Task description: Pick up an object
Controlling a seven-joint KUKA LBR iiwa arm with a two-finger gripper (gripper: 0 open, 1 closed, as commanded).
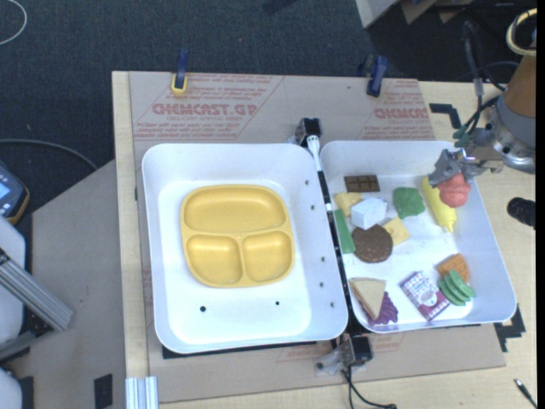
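I log two white bins side by side on a cardboard-covered bench. The left bin (162, 254) holds a yellow tray (238, 234) with three compartments, set near its middle with bare white floor all round it, widest along the near edge. The right bin (494, 271) is crowded in its left half: a chocolate bar (361, 183) near the far side, a white block (369, 212), a green stick (343, 231) lying along the inner wall, a yellow cube (396, 232), a brown cookie (372, 244), a green lump (409, 202), a sandwich wedge (368, 296) and a purple piece (387, 308) at the near rim. A pink packet (424, 294) and a carrot with greens (456, 278) sit towards the near right corner. Open floor remains along the far wall and down the right side. I see the gripper (454, 170) low over the bin's far right part, the arm entering from the right edge. A red item (456, 192) lies directly at its tips, touching or overlapping a yellow bottle (442, 207), whose long axis runs from far to near, tip towards me. I cannot tell whether the fingers are apart or closed, nor whether the red item is between them.
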